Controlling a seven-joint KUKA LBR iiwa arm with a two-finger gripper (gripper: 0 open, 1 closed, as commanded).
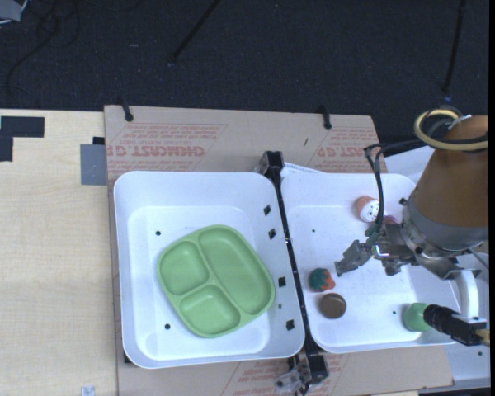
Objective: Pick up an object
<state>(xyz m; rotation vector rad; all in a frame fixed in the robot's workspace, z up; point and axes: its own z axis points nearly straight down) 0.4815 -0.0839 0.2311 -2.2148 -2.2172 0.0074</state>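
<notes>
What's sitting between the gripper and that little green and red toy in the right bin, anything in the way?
Nothing visible. The gripper hovers just up and right of the green and red toy, with bare bin floor between them. The brown round piece lies below the toy, off that path.

Bright, even light on the white bins (140,213); the top is dark. The picture looks a bit fuzzy.
</notes>
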